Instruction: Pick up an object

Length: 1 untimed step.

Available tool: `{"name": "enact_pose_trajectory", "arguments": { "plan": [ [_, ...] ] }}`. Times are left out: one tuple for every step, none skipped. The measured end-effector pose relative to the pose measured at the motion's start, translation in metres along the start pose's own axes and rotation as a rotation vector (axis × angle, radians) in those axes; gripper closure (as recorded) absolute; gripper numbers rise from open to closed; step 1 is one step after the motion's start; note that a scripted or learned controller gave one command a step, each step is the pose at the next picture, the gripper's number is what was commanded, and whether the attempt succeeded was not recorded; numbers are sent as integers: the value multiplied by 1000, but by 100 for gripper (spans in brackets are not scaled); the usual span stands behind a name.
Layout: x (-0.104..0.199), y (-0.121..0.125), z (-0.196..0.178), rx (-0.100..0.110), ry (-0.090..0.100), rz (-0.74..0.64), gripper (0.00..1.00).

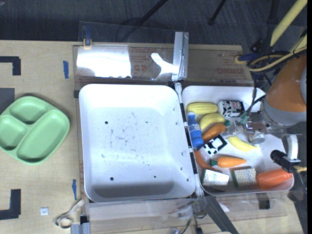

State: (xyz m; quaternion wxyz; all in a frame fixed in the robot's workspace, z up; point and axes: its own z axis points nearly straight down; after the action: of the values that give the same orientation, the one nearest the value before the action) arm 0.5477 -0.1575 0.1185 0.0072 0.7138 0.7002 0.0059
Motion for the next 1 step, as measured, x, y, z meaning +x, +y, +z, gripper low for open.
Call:
{"name": "enact_pose_trajectory", "arguments": {
  "plan": [
    [8,3,11,-22,-6,-90,0]
  ]
}}
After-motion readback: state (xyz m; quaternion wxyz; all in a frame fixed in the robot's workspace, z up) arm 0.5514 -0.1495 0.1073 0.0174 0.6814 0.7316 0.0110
